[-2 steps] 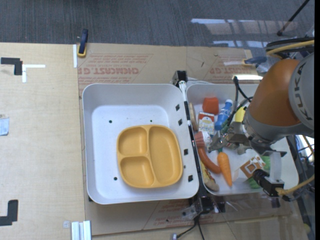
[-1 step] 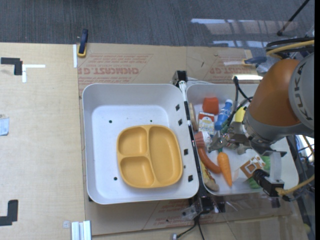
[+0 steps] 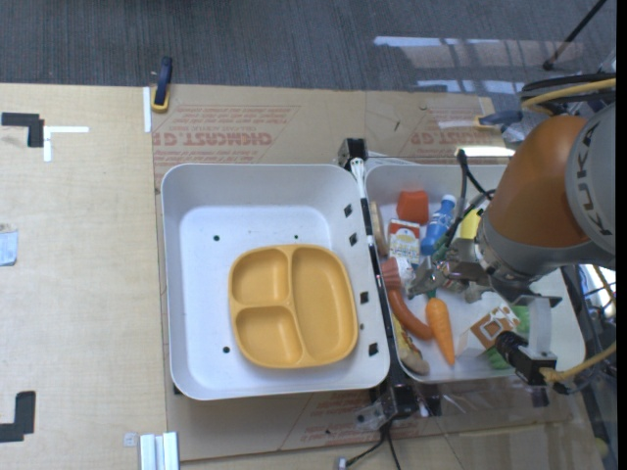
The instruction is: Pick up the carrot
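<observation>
Seen from above, we look down on a pale wooden bench with dark grey carpet beyond it and brown cardboard laid beneath two shallow white bins. At far left, black brackets sit on the wood, and a small blue-and-yellow tool lies near the cardboard's top corner. The left bin holds a yellow divided plate with three compartments, set slightly askew toward the bin's lower right. The right bin is crowded: we see a red block and a red-and-white carton near its upper part, a blue bottle beside them, a reddish sausage-like piece running down the left wall, and the carrot lying flat just right of it, tip pointing toward the near edge. An orange-and-white packet and something green lie to the carrot's right. The arm, its orange band bulking large, reaches in from the right and bends down over this bin. The gripper hangs just above the carrot's thick end; we cannot tell how its fingers stand, and nothing shows clearly between them
</observation>
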Robot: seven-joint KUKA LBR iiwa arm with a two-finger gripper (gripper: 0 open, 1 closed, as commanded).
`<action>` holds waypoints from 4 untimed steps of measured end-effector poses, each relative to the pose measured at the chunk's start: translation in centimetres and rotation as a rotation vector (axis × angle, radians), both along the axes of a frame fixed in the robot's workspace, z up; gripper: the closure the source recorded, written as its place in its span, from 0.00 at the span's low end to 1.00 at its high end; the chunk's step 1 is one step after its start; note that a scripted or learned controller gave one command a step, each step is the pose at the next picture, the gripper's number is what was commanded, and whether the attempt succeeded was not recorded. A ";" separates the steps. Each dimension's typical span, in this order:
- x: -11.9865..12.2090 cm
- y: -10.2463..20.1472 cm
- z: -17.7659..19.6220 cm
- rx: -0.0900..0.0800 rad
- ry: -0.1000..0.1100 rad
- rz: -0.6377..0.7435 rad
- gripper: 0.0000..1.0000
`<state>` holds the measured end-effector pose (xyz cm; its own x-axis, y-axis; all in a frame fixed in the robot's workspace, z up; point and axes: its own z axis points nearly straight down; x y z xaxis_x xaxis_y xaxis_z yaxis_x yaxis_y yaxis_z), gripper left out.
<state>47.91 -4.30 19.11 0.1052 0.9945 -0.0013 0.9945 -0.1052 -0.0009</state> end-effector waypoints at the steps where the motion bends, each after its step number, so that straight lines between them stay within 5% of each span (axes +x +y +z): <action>1: -0.1 -5.0 -6.3 0.001 0.002 -0.195 0.00; 2: -0.1 -5.0 -10.0 0.002 0.002 -0.230 0.00; 3: 0.0 -5.1 -9.2 0.001 0.002 -0.233 1.00; 4: 1.8 2.1 0.0 0.000 0.001 -0.137 1.00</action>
